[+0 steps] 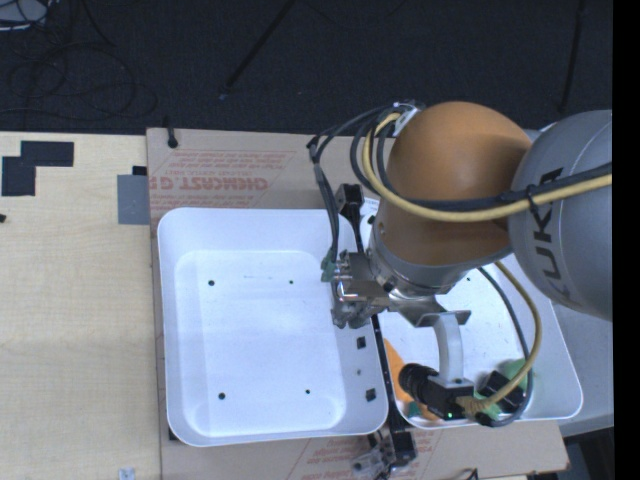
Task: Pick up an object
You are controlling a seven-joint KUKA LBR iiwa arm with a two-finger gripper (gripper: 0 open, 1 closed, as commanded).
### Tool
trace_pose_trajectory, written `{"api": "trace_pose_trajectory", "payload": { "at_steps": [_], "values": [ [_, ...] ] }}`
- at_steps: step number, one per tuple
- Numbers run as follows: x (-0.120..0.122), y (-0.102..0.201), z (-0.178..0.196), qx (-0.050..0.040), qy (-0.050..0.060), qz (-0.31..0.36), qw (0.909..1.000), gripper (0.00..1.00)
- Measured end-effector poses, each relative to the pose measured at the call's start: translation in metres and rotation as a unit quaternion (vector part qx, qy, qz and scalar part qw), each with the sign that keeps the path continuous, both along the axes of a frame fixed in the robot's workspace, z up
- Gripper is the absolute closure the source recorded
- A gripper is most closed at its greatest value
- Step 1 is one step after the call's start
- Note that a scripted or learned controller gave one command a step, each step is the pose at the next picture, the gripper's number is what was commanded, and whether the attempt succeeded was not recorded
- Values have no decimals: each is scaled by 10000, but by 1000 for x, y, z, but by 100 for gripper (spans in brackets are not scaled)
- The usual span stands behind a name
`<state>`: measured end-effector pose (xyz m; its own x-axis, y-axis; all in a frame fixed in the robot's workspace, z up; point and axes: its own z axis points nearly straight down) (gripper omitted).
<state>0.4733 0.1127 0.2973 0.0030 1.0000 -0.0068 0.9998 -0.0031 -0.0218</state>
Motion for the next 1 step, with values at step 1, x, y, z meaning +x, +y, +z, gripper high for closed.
{"api": "trace_pose_trajectory", "payload": {
  "at_steps": [1],
  "values": [
    [60,-32,-38,16,-77,-6,10000,100]
  ]
}}
